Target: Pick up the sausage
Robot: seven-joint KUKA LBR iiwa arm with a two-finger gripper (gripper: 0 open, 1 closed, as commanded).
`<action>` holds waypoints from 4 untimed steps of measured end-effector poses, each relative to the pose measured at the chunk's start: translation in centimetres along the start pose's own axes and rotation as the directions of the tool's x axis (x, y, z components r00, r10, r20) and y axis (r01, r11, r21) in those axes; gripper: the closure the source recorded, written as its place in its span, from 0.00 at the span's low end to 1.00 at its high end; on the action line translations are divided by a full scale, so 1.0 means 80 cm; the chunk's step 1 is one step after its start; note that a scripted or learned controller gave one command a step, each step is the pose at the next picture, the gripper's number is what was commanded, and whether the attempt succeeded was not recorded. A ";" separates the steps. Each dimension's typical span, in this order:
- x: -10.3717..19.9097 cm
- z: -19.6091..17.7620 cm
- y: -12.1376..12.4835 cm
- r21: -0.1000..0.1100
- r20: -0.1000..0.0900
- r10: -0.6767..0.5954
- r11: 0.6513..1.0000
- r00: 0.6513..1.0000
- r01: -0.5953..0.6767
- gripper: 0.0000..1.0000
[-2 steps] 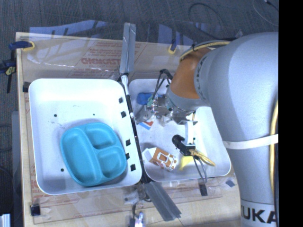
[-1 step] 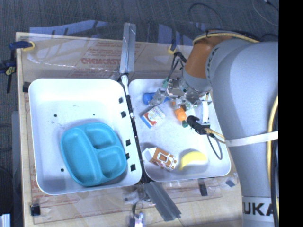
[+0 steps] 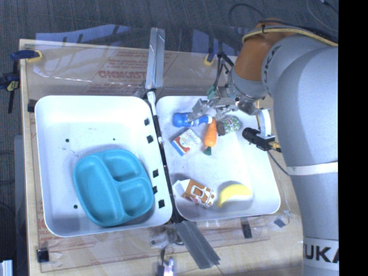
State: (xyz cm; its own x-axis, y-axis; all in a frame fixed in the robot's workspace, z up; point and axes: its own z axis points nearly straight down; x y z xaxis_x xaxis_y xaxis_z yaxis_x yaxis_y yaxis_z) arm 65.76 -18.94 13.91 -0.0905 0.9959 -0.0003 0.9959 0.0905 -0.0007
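My gripper [image 3: 211, 107] hangs low over the far end of the right bin [image 3: 261, 171], reaching in from the right. Directly under and around it lie a blue toy piece [image 3: 181, 119], an orange carrot-shaped piece [image 3: 211, 133] with a dark green tip, and a small green can [image 3: 230, 125]. The gripper's metal parts cover the tops of these. I cannot tell whether anything is held.
A small red, white and blue carton [image 3: 186, 142] lies left of the orange piece. An orange-and-white carton [image 3: 198, 194] and a yellow banana [image 3: 234, 194] rest at the near end. The left bin [image 3: 57, 125] holds a blue divided tray [image 3: 113, 186].
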 end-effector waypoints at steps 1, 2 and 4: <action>0.080 0.059 -0.026 0.001 0.002 -0.210 0.978 0.978 0.210 0.00; 0.043 0.057 -0.008 -0.001 0.001 -0.089 0.996 0.996 0.089 0.00; -0.023 0.051 -0.038 -0.001 0.002 -0.598 0.802 0.802 0.598 0.00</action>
State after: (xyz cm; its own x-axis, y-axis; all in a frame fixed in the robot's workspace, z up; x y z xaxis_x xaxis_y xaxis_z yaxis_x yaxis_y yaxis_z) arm 62.90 -21.06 9.81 -0.6679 0.7443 -0.0018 0.7443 0.6679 0.0003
